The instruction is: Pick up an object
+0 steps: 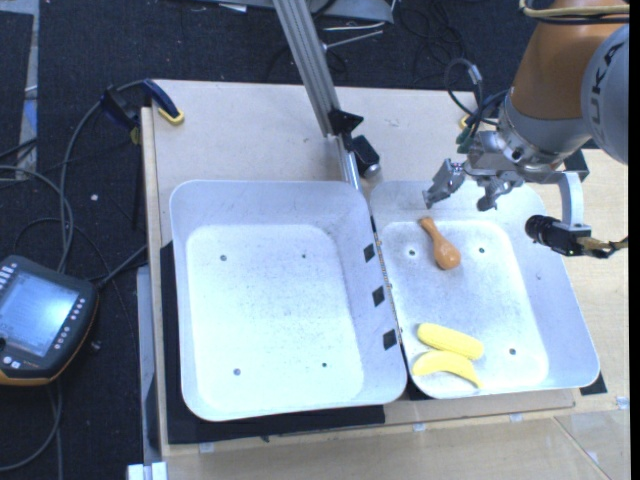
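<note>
In the right bin (560,318) lie an orange-brown wooden spoon-like piece (439,243) near the back and two yellow banana-shaped pieces (450,340) (446,368) at the front. My gripper (463,190) hangs above the bin's back rim, a little up and right of the wooden piece. Its two dark fingers are spread apart and open, with nothing between them.
The left bin (270,298) sits beside the right one, joined along a dark-clipped seam. A slanted metal rail (315,68) rises from the bench behind the bins. A black camera mount (555,231) sticks out under the wrist. A teach pendant (35,313) lies off the bench at left.
</note>
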Tool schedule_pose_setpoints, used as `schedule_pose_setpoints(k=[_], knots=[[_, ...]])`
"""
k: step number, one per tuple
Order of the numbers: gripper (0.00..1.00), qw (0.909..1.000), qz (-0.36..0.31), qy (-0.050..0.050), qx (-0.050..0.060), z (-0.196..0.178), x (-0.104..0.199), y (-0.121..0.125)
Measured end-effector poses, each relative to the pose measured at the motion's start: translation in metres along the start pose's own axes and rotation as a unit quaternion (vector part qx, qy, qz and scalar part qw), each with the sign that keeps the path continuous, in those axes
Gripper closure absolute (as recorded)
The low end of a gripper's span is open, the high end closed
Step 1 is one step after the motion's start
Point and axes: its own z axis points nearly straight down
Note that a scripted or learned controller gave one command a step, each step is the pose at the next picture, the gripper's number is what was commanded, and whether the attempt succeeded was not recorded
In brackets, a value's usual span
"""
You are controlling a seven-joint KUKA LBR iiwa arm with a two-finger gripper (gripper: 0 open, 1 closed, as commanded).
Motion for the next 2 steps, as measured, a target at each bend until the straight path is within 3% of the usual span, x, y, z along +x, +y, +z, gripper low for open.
schedule_pose_setpoints(k=[2], knots=[[0.00, 1.0000, 0.000, 0.000, 0.003, 0.098, -0.004, 0.002]])
